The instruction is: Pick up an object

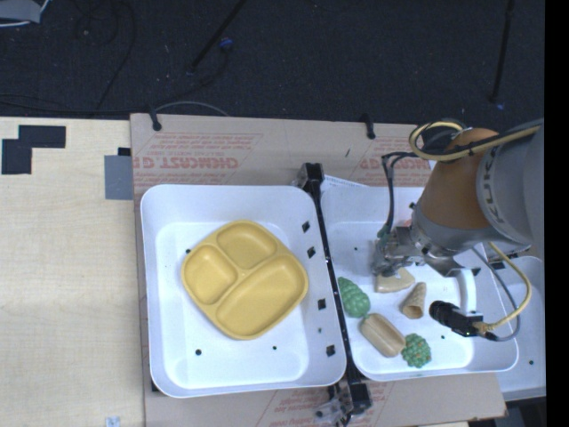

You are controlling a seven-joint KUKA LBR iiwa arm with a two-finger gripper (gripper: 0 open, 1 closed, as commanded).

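My gripper (388, 261) is low in the right bin (498, 363), near its middle, under the orange-banded wrist. Right below its tip, touching or nearly so, lies a pale cream wedge (396, 282). A tan cone (412, 301) lies just right of the wedge. A green leafy piece (354, 298) rests against the bin's left wall. Nearer the front are a tan bread roll (382, 334) and a green broccoli floret (415, 350). I see nothing held between the fingers.
The left bin (169, 238) holds a yellow divided plate (244, 278). A black divider (324, 274) separates the two bins. The arm's grey body covers the right bin's far right part.
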